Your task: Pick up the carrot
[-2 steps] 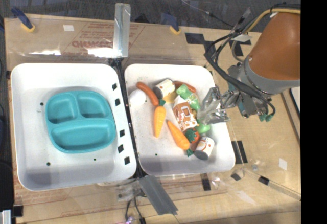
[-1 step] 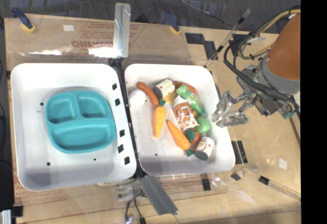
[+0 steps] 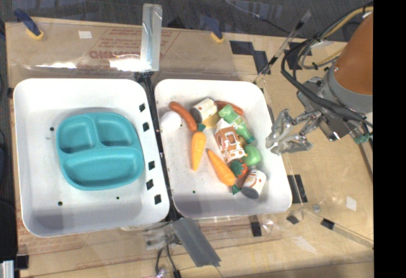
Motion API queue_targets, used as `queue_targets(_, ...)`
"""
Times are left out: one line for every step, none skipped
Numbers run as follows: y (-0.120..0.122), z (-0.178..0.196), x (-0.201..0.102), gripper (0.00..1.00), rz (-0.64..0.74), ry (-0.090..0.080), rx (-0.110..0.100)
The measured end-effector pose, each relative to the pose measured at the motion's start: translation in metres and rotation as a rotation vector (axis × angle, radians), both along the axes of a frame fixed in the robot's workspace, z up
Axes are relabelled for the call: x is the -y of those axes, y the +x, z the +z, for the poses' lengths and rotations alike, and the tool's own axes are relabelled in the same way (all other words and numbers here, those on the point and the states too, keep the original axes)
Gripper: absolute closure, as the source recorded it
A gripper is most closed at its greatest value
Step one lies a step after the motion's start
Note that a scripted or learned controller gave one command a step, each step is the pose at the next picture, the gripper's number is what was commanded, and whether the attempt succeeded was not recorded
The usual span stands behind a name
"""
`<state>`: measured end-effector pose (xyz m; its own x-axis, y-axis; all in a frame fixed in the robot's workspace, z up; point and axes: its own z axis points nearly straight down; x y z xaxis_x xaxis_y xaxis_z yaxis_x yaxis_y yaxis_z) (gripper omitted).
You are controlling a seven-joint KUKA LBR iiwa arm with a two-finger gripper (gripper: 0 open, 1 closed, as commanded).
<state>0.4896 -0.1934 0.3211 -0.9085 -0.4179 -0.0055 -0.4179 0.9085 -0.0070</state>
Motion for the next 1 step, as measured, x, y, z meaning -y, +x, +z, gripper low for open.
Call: queue_targets(0.0252, 0.0271, 0.0163, 1.00, 0.275, 0.000, -0.003)
